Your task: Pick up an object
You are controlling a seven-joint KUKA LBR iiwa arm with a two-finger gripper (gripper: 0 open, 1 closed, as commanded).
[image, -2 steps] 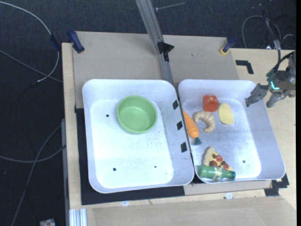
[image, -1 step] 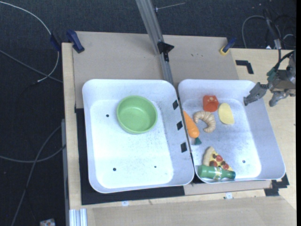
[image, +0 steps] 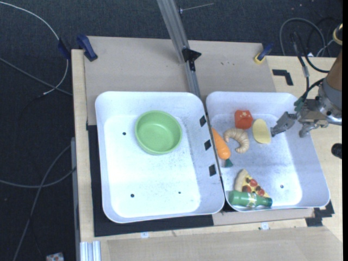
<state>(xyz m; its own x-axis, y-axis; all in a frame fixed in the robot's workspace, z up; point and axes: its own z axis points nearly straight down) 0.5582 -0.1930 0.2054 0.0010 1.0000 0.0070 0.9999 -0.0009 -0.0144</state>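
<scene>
While no single object is marked out for picking, we count six candidates in the right bin point(image: 312, 167). Nearest the gripper point(image: 292, 125) lies a pale yellow piece point(image: 262, 131), toward two o'clock from the bin's middle, with one dark fingertip just beside its three o'clock edge. At ten o'clock from that yellow piece sits a red block point(image: 243, 118), and just below the block curls a tan croissant point(image: 238, 139). At nine o'clock from the croissant an orange carrot point(image: 221, 144) lies aslant along the bin's left wall, its green end pointing toward six o'clock. Down at six o'clock in the bin we find a pizza slice point(image: 249, 183), and touching its lower edge a green bottle point(image: 249, 200) lying on its side against the near rim.

We see the gripper at the bin's three o'clock side, its two fingers spread apart with nothing between them; it looks released, grasping nothing.

Across the divider, the left bin point(image: 117, 162) holds a green bowl point(image: 158, 132), upright, toward twelve o'clock from that bin's middle. Both bins rest on a wooden bench point(image: 136, 64), and a grey metal bar point(image: 173, 20) runs from twelve o'clock down toward the bins' shared edge.
</scene>
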